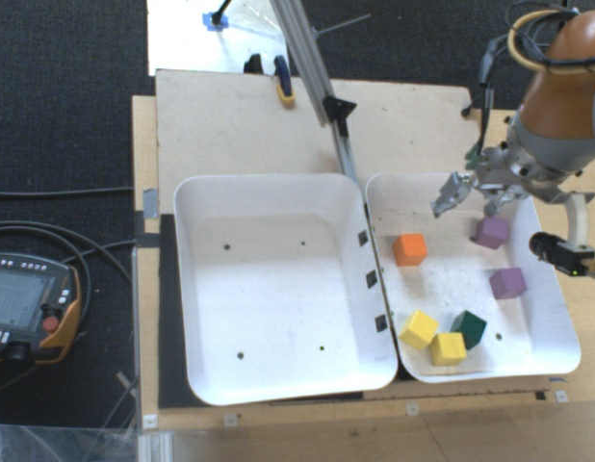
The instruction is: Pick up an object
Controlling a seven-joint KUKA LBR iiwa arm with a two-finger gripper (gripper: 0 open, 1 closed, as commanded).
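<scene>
Purple cube [490, 231] lies at the right bin's [557, 349] upper right, just beneath the gripper [478, 198]. Its fingers look spread with nothing between them. Descending off-centre could nudge the cube against the bin wall, or toward the second purple cube [507, 282] nearby.

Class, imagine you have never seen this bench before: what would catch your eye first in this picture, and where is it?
Most likely the cluster of bright cubes in the right bin: an orange cube near its middle, two yellow cubes and a dark green cube toward the front, two purple cubes on the right. Next, the arm's orange band at upper right, with the gripper over that bin's far end.
</scene>
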